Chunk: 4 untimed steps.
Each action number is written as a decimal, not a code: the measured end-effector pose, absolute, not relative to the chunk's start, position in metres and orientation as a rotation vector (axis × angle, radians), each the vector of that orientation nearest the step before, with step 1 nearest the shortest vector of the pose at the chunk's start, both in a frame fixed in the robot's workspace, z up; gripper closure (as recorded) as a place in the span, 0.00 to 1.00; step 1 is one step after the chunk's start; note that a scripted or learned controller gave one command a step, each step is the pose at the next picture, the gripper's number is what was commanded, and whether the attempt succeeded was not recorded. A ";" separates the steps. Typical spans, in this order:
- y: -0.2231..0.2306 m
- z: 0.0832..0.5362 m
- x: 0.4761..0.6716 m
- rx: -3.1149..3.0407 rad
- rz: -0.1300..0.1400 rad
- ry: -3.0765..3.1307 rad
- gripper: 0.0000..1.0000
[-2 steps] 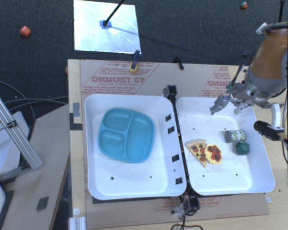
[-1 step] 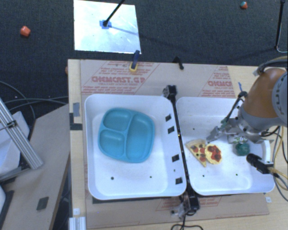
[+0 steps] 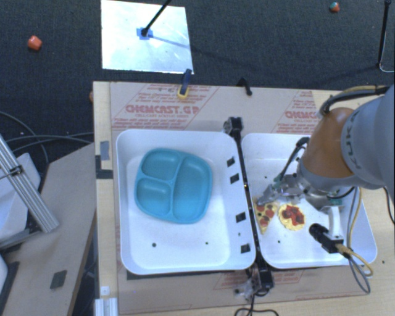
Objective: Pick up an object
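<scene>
Blue divided plate (image 3: 173, 185) — one; toy pizza pieces (image 3: 281, 216) — two.

The floor (image 3: 265, 43) is dark, speckled carpet, on which lie a shiny square metal sheet (image 3: 147, 38) with a small blue marker, an orange ball (image 3: 34, 42) at upper left and a smaller ball (image 3: 334, 7) at upper right. The worktop (image 3: 185, 105) is covered by a tan board printed with red lettering, with a yellow-and-blue clip (image 3: 184, 86) at its far edge. At left stand a lighter wooden surface (image 3: 62, 203), slanted aluminium rails (image 3: 24, 191) and loose black cables (image 3: 37, 133).
</scene>
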State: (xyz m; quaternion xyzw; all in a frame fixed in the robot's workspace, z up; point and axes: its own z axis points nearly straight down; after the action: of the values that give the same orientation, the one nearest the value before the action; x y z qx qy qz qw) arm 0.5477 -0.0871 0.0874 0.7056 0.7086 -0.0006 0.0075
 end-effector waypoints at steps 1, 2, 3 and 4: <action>-0.168 0.088 0.525 2.222 0.011 2.213 0.00; -0.122 0.088 0.498 2.210 0.009 2.216 0.00; -0.087 0.087 0.490 2.208 0.006 2.210 0.00; -0.085 0.099 0.492 2.210 0.015 2.213 1.00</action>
State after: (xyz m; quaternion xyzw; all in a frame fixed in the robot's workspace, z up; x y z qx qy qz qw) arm 0.4918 -0.0854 0.0991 0.7066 0.7075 0.0047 0.0068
